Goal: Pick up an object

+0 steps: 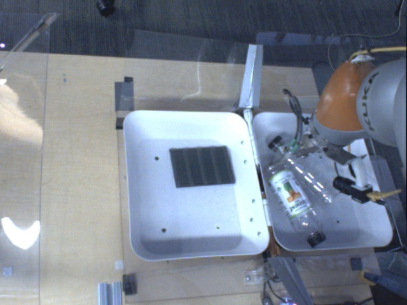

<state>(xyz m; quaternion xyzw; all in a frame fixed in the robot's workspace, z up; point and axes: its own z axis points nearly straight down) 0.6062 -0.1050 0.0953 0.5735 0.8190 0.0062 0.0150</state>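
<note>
Camera view looks down on the right shallow white bin, where a small black cap lies near the front edge. Just behind it a clear plastic bottle with a green and orange label lies on its side, slanting from the front edge toward the bin's back left corner, close to the left wall. At the far end of the bottle is the gripper of the grey arm with the orange band; how it stands cannot be told. The left white bin carries a dark ribbed rectangular panel near its middle.
</note>
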